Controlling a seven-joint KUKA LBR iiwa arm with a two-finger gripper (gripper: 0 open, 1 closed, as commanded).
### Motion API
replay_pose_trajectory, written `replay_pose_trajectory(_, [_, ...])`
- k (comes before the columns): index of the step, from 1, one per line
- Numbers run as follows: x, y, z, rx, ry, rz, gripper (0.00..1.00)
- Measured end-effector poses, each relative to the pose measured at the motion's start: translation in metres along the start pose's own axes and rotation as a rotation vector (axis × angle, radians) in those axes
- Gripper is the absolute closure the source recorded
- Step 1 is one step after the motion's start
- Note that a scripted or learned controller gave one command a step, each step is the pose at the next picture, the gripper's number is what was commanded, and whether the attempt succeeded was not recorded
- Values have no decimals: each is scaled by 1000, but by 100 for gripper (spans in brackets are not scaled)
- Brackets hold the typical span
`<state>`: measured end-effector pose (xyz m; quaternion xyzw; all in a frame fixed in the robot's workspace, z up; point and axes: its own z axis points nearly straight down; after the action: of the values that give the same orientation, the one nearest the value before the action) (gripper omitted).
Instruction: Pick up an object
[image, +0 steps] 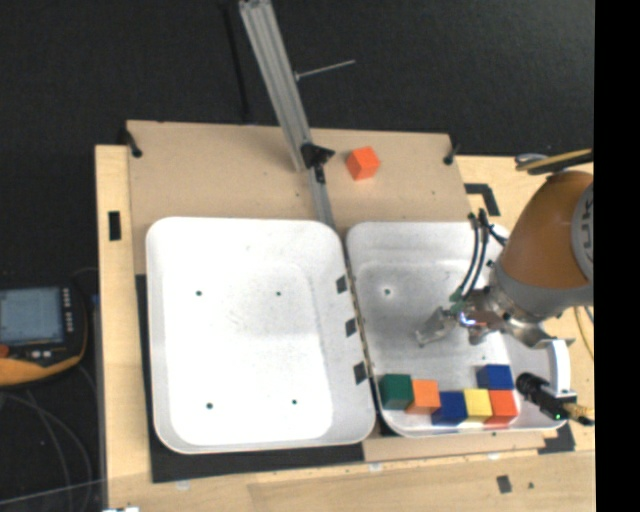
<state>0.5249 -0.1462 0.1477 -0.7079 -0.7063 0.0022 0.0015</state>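
Note:
Several small blocks lie in a row along the near edge of the right bin (400, 255): a green block (396, 390), an orange block (425, 395), a blue block (450, 407), a yellow block (478, 403), a red block (503, 404) and another blue block (495, 377). My gripper (435, 327) hangs over the bare middle of the right bin, up and to the left of the row and apart from every block. The wrist and orange band hide the bin's right side.
The left bin (245, 330) sits beside the right one. An orange cube (362, 163) rests on the brown board behind the bins. A slanted metal rail (285, 90) runs down to the gap between the bins. A handheld device (35, 320) lies far left.

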Motion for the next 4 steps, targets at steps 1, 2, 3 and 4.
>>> replay_pose_trajectory(1, [-24, 7, 51, -8, 0, 0, 0])
replay_pose_trajectory(2, [7, 23, 50, -11, -1, -7, 0])
replay_pose_trajectory(3, [-20, 11, 49, -9, -2, 0, 0])
replay_pose_trajectory(4, [14, 26, 50, -11, -1, -7, 0])
